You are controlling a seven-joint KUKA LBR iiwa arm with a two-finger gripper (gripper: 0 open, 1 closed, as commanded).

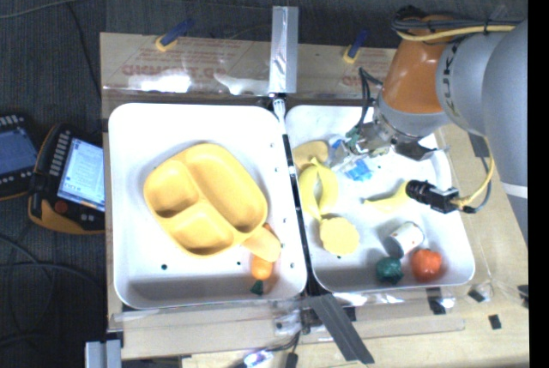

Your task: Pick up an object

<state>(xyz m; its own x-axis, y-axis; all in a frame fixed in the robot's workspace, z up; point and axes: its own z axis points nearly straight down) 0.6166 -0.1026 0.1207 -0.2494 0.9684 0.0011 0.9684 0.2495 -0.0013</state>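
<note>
My gripper [353,145] hangs over the back of the right bin [463,231], at the end of the grey arm with the orange band [413,83]. Just below it lies a small blue and white item [358,171]. A yellow banana-like piece [313,186] lies to its left by the bin's inner wall, with a yellow disc [339,235] in front of it. Further right are a small yellow banana [388,199], a white cylinder [403,235], a green object [389,270] and a red-orange fruit [425,263].
The left bin [129,186] holds a yellow divided plate [204,196], a yellow wedge [266,244] and an orange carrot-like toy [260,269]. A black connector with cable [433,195] hangs over the right bin. A handheld pendant [73,177] lies left of the bench.
</note>
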